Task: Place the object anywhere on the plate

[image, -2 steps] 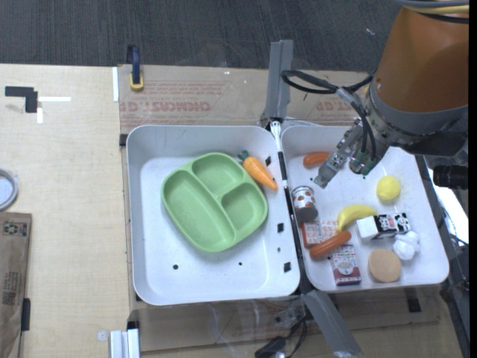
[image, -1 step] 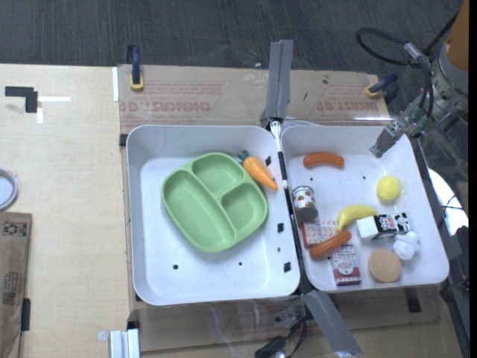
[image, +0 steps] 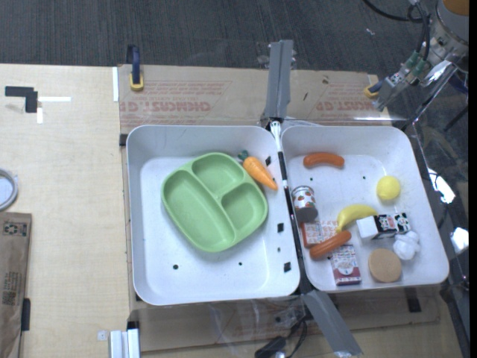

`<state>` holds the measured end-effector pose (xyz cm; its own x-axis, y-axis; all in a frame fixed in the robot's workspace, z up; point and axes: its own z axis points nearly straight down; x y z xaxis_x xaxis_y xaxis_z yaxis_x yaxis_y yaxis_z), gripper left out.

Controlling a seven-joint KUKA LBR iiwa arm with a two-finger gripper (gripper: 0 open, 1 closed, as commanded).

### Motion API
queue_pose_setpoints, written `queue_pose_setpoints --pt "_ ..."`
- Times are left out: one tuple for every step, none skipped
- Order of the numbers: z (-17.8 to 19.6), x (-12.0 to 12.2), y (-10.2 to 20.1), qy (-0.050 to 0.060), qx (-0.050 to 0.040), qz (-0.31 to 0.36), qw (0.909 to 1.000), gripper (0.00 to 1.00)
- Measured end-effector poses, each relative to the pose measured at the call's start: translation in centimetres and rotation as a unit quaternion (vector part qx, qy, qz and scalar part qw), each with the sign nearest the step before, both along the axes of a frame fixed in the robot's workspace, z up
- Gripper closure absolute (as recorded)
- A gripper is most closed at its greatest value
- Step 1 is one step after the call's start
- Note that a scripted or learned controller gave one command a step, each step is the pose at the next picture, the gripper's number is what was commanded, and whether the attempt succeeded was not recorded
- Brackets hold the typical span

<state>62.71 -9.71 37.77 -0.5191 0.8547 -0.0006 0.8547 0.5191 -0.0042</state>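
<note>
A green three-compartment plate [image: 215,200] lies in the left bin [image: 149,274]. An orange carrot [image: 260,171] with a green top rests in that bin, touching the plate's upper right rim next to the divider between the bins. My gripper [image: 408,70] hangs at the top right, beyond the far right corner of the right bin [image: 426,200], well away from the carrot and the plate. Nothing shows held in it.
The right bin holds a hot dog sausage [image: 323,159], a lemon [image: 388,188], a banana [image: 356,215], a small can [image: 303,201], a second sausage [image: 330,245], small cartons, a round cookie [image: 385,265] and crumpled white paper. Yellow clamps [image: 135,79] grip the bench's far edge.
</note>
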Motion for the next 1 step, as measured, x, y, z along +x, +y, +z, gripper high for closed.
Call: queue_pose_setpoints --pt "3.99 0.54 -11.84 -0.001 0.0000 -0.068 0.9977 1.00"
